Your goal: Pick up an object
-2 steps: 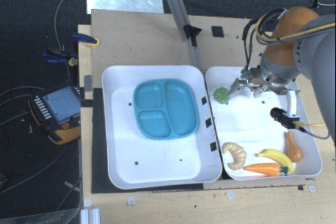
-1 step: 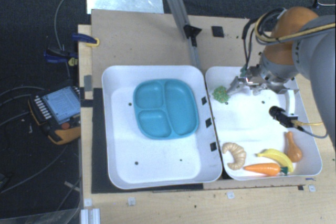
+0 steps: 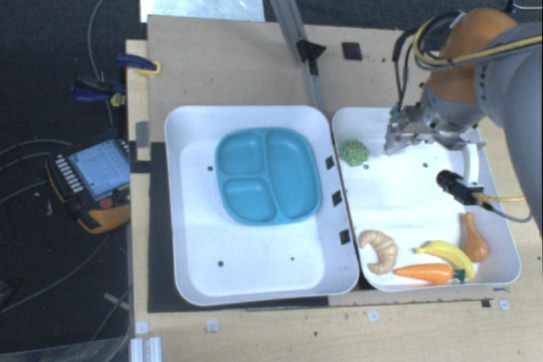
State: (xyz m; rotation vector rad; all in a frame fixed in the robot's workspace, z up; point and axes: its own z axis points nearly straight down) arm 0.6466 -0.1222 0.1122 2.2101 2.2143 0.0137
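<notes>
Looking at the right bin, you see the pick is not yet done: nothing sits in the claw, and whether it is wide or narrow you cannot tell. The green ball lies at this bin's upper left corner, just beside the claw, apart from it.

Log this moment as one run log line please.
gripper: over right bin, beside green broccoli | holding: nothing seen | left bin: blue plate
</notes>
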